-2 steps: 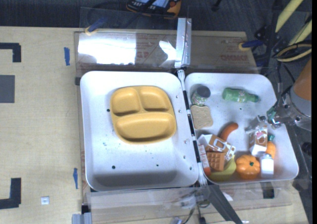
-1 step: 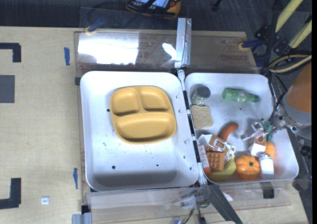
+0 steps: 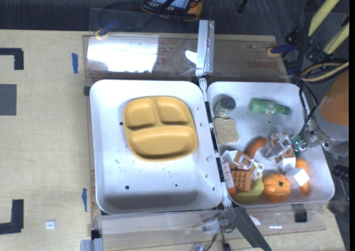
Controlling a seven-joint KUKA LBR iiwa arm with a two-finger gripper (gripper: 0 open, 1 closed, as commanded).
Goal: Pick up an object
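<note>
Toys [image 3: 260,175] heaped in right bin [image 3: 319,194], lower half; dense pile gives program many grasp targets. Hand [image 3: 282,149] low over heap, near orange sausage [image 3: 255,147]; whether it grips anything, cannot tell. Yellow tray [image 3: 160,126] alone in left bin [image 3: 105,150].

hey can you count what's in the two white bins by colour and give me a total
Yellow: 1, the divided tray in the left bin.
Green: 1, the bottle in the right bin.
Orange: 2, the small pumpkin and the carrot.
Tan or brown: 2, the bread slice and the waffle.
Dark: 1, the can.
Total: 7 clear items; the clutter near the gripper is too jumbled to count.
</note>
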